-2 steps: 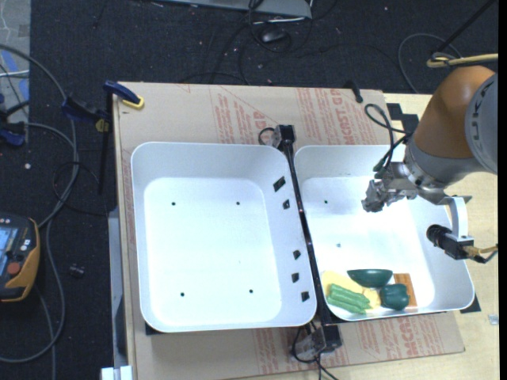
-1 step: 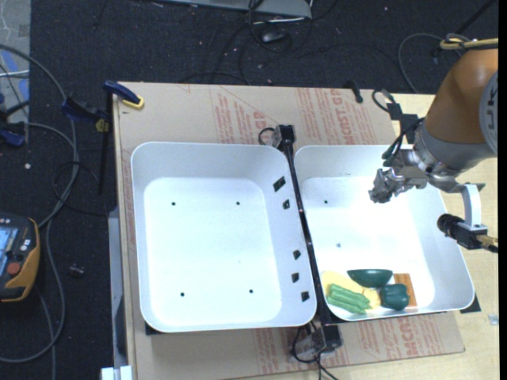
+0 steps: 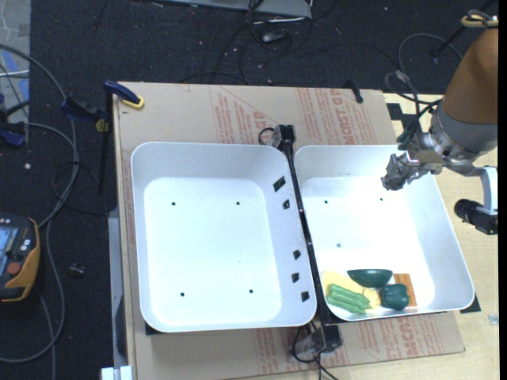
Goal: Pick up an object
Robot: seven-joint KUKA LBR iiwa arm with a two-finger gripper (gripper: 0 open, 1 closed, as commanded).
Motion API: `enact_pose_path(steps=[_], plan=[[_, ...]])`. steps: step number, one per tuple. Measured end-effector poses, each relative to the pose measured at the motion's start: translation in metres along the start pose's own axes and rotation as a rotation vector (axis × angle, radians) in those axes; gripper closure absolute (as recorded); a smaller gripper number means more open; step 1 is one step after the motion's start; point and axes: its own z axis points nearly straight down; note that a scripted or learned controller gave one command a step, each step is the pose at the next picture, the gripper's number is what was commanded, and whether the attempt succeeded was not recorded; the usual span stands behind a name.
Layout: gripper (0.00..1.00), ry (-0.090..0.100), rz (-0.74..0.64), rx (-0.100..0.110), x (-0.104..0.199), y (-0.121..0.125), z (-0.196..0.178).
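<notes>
My gripper [image 3: 394, 177] hangs over the far right part of the right bin [image 3: 432, 212], well above its floor. Nothing shows between its fingers. The objects lie together in the right bin's near corner: a dark green bowl-shaped piece [image 3: 370, 276], a light green ridged piece [image 3: 348, 298], a teal lump [image 3: 394, 296], a pale yellow flat piece [image 3: 337, 280] and an orange-brown block [image 3: 404, 281]. They sit far from the gripper, toward the near rim.
The left bin [image 3: 207, 236] sits beside the right one, split from it by a black divider with clips [image 3: 296, 212]. Both rest on a cardboard sheet [image 3: 238, 113]. Cables and a blue clamp [image 3: 123, 95] lie beyond the bench.
</notes>
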Motion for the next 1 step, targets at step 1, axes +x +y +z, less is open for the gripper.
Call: enact_pose_path(steps=[1], plan=[[1.00, 0.002, -0.005, 0.004, 0.0577, -0.0023, -0.0034]])
